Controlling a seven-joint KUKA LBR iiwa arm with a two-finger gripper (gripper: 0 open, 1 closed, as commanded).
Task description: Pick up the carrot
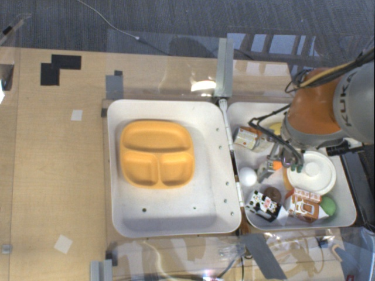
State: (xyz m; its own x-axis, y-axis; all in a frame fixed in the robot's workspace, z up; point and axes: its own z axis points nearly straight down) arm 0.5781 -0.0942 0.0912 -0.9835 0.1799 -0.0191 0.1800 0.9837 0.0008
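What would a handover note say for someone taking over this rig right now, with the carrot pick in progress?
Hand: low in the right bin, over its clutter; grip state can't be judged.
Carrot: a small orange piece sits right at the hand, beside the white bowl; whether it is gripped is unclear.
Left bin: holds the yellow divided tray.
Done: the hand is at the carrot.
Left: confirm the grasp, then lift.

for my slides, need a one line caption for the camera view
Gripper low over the cluttered right bin near the carrot; yellow tray in left bin.
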